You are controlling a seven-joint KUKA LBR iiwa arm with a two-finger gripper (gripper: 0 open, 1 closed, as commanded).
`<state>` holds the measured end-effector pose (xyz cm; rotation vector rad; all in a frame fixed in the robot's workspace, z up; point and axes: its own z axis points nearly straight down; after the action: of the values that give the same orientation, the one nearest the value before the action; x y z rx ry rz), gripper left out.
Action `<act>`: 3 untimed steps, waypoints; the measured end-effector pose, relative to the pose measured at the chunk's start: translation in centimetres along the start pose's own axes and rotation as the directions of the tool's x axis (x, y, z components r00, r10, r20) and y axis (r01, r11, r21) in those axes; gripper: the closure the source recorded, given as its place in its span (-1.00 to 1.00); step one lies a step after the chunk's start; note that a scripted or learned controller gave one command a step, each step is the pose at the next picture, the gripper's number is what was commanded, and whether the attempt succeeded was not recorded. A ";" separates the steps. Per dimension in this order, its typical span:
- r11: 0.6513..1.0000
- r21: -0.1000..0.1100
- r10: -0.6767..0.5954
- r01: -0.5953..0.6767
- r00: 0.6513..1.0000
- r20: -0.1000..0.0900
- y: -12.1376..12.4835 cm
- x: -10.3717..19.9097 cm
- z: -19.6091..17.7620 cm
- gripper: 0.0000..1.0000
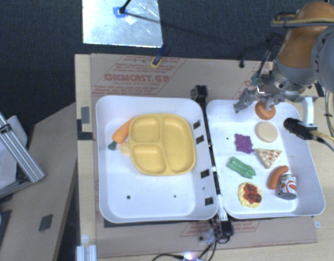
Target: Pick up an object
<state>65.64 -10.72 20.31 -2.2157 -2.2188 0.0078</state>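
The right bin (308, 145) holds several toy foods. An orange round piece (265, 112) lies near its back edge. In front of that are a beige disc (266, 131), purple grapes (243, 142), a pizza slice (268, 156), a green pod (241, 167), a sausage (277, 176), a small can (288, 187) and a yellow round with red topping (249, 194). My gripper (255, 104) hangs low over the bin's back edge, right at the orange piece and touching or nearly touching it. Whether the piece is held is unclear.
The left bin (110, 173) carries a yellow divided plate (159, 144), with a carrot (121, 131) at the plate's left rim. A black divider (208, 145) runs between the bins. A black cable end (297, 126) juts over the right bin's right side.
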 end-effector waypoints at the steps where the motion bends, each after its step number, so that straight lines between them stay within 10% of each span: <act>1: 1.000 -0.009 -0.001 0.001 1.000 0.001 0.2 0.0 -0.5 -1.00; 3: 1.000 -0.003 -0.003 0.003 1.000 0.000 0.0 -0.3 10.4 -1.00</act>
<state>65.60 -11.03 9.87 -2.2139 -2.2237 0.0039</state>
